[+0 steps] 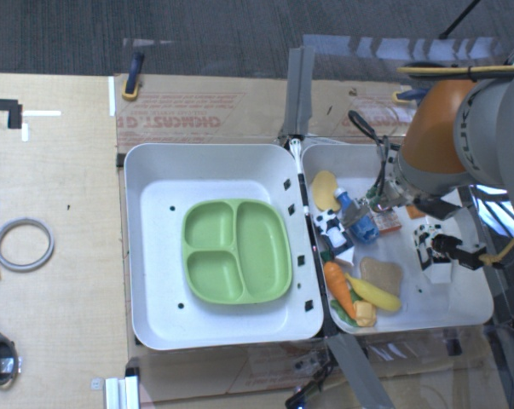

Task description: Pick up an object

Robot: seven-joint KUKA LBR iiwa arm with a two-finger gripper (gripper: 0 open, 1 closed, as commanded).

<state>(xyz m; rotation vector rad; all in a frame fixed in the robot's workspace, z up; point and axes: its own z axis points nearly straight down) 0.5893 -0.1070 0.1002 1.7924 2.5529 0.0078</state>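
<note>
So, from the overhead camera: the left bin (146, 254) has a green divided plate (238, 251) sitting in its middle. The right bin (461, 301) holds the clutter, with a carrot (338, 285), a banana (375, 291), a brownish slice of bread (382, 273), a pale yellow chip-shaped piece (326, 190) and a blue bottle-like thing (356, 220) bunched along its left side. The gripper (391, 196) is down over the upper middle of that bin, just right of the blue item; honestly can't make out its state. A roll of tape (22, 244) lies on the bench far left.
</note>
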